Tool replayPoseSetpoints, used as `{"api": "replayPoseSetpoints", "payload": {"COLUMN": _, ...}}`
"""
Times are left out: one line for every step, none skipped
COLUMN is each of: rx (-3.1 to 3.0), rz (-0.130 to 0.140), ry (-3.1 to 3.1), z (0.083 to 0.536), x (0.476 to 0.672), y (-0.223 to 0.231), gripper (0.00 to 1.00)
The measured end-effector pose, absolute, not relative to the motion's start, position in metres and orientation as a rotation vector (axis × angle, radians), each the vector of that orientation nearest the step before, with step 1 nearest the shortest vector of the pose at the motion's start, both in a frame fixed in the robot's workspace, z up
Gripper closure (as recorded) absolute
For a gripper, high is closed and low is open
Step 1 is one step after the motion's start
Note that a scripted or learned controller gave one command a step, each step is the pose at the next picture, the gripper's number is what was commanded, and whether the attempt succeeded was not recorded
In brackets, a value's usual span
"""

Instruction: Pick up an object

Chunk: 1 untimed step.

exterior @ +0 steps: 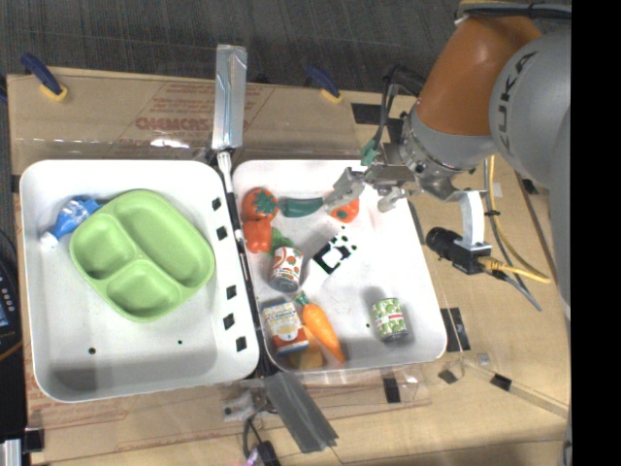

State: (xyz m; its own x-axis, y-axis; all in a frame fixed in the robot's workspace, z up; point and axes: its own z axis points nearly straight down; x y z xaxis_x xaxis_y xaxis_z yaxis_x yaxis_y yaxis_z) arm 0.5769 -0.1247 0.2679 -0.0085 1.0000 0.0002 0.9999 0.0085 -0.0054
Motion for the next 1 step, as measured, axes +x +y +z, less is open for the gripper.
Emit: {"api": "replayPoseSetpoints", "payload": {"rx": -2.298, "rz": 0.009, "ry": -2.132, "z": 0.1374, "x": 0.5072, "y": -0.1024, "gripper": 0.00}}
